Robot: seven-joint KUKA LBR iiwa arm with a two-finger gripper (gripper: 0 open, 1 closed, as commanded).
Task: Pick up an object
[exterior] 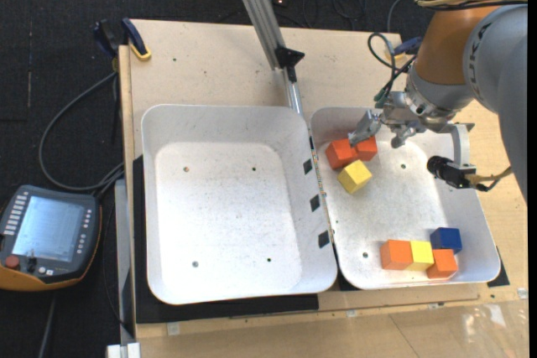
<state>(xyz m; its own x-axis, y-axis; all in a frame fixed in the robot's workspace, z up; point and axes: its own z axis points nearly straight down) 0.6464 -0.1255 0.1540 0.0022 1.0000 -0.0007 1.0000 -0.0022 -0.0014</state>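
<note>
In the right bin (419, 197), two orange blocks (340, 153) (366, 149) lie side by side near the far left corner. A yellow block (356, 176) sits just in front of them. My gripper (383, 133) hangs over the back of this bin, just right of and above the nearer orange block. Its fingers are spread open, with nothing between them. At the bin's front right corner lies a cluster of an orange block (397, 254), a yellow block (421, 252), a blue block (446, 238) and another orange block (443, 263).
The left bin (222, 197) lies beside the right one, with black clips (317, 201) along the shared rim. A slanted metal rail (256, 0) crosses the bench's far side. A teach pendant (46, 235) lies on the floor to the left.
</note>
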